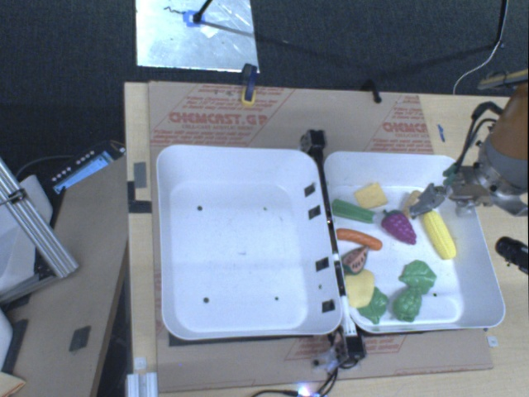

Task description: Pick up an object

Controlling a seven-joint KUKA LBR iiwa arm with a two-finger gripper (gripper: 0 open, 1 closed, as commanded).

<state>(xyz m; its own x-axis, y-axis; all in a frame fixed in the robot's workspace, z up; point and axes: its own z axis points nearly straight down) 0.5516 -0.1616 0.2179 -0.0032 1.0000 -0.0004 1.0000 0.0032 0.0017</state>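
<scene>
The right bin holds several toy foods: a yellow cheese block, a green bean pod, an orange carrot, purple grapes, a yellow corn cob, a brown piece, a pale yellow piece and green leafy pieces. My gripper reaches in from the right and hangs over the bin's upper right area, just above the corn and right of the grapes. A small tan object lies beside it. Nothing visibly sits between its fingers.
The left bin sits beside the right one, divided by a black clipped ridge. Both rest on a cardboard sheet. A yellow clamp stands at the back edge. A metal frame stands far left.
</scene>
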